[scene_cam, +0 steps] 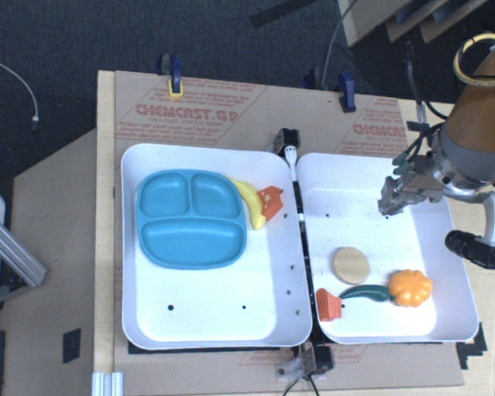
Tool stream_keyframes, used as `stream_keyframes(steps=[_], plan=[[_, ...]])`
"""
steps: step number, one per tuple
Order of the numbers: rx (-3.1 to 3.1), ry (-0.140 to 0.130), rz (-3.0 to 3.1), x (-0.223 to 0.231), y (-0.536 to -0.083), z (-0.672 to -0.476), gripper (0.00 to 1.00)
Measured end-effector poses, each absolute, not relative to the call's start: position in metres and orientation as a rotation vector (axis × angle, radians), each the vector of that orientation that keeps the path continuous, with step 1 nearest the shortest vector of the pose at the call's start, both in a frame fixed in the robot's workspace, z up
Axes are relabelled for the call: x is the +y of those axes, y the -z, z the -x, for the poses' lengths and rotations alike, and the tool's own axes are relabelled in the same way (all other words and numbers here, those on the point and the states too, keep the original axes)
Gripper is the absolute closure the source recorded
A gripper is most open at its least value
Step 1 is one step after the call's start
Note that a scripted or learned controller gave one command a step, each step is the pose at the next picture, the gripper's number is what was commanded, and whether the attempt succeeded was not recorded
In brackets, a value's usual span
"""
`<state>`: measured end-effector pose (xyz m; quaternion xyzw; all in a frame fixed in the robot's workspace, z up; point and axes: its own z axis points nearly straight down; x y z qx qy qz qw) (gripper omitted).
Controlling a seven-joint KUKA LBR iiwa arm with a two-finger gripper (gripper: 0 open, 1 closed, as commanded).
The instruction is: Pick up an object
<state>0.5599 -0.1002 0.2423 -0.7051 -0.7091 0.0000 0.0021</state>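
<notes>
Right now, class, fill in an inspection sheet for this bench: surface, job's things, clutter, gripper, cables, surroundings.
Surface: brown board bearing left bin and right bin.
Job's things: right bin holds tan disc, orange pumpkin, green piece, red block; left bin holds blue divided plate, banana, red-orange piece.
Clutter: nothing seen.
Gripper: gripper above the right bin's far side, apart from every item.
Cables: white cable on the floor.
Surroundings: dark carpet, blue clamps.
</notes>
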Motion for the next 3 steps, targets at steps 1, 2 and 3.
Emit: stream_keyframes(steps=[1, 2, 3], plan=[[-2.226, 0.0, 2.214, -0.049, -0.25, -0.554, 1.0], [-2.224, -0.001, 2.215, -0.004, -0.251, -0.54, 1.0], [-2.227, 0.002, 2.213, 0.048, -0.256, -0.534, 1.0]])
